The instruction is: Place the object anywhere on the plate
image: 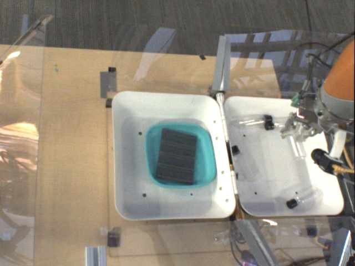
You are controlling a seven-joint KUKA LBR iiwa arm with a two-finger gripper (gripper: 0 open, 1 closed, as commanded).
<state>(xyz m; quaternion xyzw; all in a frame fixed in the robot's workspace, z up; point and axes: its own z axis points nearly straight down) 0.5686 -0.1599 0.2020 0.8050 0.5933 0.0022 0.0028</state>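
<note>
I observe the dark ribbed object (177, 155) lying flat on the teal plate (207, 165), inside the left white bin (126, 148). The gripper (299, 131) hovers over the right bin (266, 193), well apart from the plate; I cannot tell its state.

The plate (180, 155) is teal, squarish with rounded corners and a raised rim, and it lies flat in the middle of the left bin (127, 148). The object (177, 155) is a dark grey rectangular block with ridges running across its top. It lies flat on the plate, its long side running near to far and tilted slightly, wholly inside the plate's rim.
</note>
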